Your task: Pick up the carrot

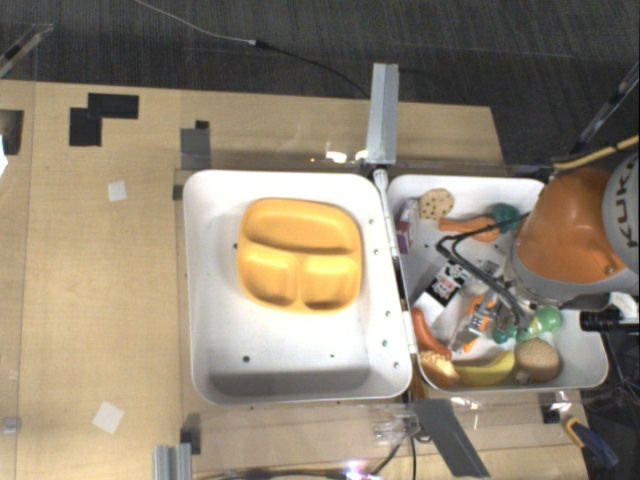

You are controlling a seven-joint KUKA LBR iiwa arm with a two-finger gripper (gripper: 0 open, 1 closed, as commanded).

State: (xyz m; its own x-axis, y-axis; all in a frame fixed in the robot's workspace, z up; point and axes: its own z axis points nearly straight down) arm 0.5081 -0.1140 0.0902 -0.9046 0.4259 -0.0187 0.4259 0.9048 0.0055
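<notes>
Gripper (478,320) lowered into right bin (596,376), lower middle of clutter, aimed near carrot (428,332) lying by left wall. Open or closed, can't be told tbh; nothing seen held.

Arm (575,233) lowered, tool (478,330) downward

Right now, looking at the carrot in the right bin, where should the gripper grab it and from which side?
Probably at mid-length of the carrot, coming straight down. It lies flat near the right bin's far wall, orange body running left to right with its green top toward the arm, so the fingers should close across its narrow width. The cookie sits close on its left.
</notes>
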